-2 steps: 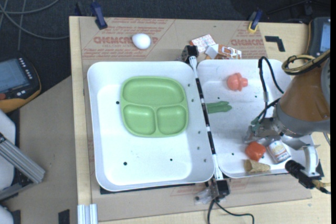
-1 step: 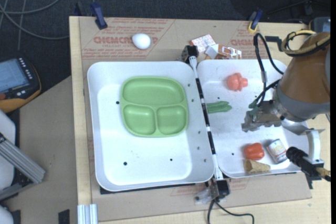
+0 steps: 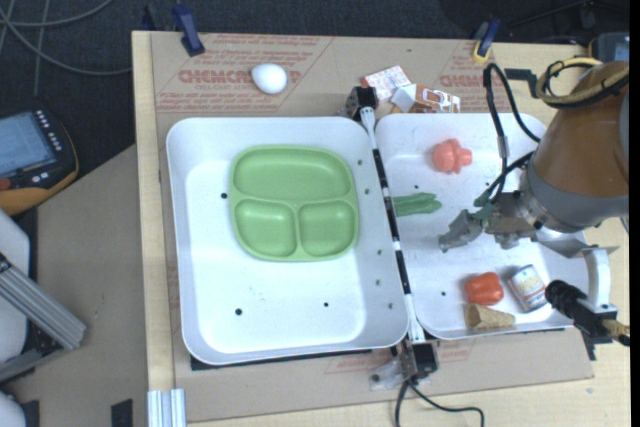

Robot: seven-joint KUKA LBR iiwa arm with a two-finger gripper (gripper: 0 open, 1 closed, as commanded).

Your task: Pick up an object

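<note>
I see the gripper (image 3: 462,231) low in the right bin (image 3: 425,140), near the green pod (image 3: 414,205); I cannot tell its grip state.

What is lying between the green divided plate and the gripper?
In the camera view, a green pea pod lies between the green divided plate and the gripper, in the right bin.

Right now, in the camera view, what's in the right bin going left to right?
Green pepper → pink toy → red-orange toy → small can.
</note>
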